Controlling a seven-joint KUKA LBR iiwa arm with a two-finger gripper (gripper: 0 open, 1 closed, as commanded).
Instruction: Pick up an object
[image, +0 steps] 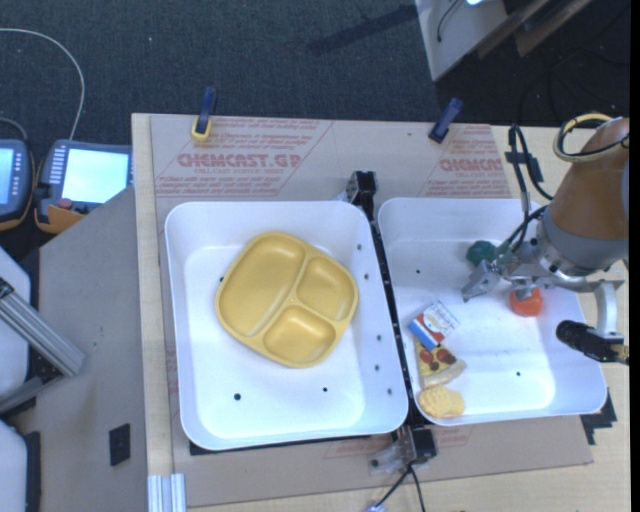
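Note:
The right bin (570, 395) holds several small objects. A green item (482, 251) lies near its back, and a red-orange item (527, 301) sits just right of the middle. A small white, red and blue packet (432, 325), a pizza-slice toy (439, 366) and a yellow round piece (441, 403) lie along the bin's left side toward the front. My gripper (486, 276) hangs low over the right bin, between the green item and the red-orange item, close to both. The arm's wrist covers part of the red-orange item. Nothing is visibly lifted.
The left bin (200, 400) holds a yellow divided plate (288, 298) at its middle. A black divider clip (362, 186) sits between the bins at the back. The grey arm with its orange band (595, 190) and cables overhangs the right bin's far right side.

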